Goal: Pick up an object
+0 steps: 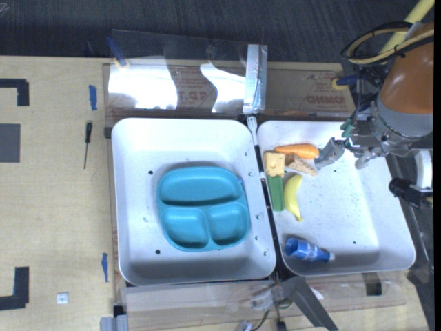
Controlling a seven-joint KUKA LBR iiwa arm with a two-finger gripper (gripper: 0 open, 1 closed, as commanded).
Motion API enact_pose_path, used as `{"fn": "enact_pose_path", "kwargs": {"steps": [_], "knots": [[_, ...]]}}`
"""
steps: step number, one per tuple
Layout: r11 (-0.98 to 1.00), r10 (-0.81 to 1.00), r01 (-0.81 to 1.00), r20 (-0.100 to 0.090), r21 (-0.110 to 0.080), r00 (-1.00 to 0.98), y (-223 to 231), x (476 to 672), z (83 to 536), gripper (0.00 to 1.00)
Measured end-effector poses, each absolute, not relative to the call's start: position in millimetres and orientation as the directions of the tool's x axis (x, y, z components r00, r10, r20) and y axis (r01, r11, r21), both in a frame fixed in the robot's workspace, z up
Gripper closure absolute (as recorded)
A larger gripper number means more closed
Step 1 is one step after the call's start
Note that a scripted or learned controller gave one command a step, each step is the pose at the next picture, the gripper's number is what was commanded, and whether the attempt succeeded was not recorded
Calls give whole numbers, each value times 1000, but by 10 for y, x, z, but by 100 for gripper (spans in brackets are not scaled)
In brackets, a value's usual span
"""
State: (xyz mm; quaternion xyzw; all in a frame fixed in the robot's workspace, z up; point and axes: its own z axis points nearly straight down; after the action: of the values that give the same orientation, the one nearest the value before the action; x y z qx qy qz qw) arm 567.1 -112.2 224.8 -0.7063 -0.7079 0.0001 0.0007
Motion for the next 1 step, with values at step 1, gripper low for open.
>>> {"fn": "enact_pose_path", "kwargs": {"steps": [1], "knots": [[-166,986,986,0,7,166,-1030,6267,936,0]]}}
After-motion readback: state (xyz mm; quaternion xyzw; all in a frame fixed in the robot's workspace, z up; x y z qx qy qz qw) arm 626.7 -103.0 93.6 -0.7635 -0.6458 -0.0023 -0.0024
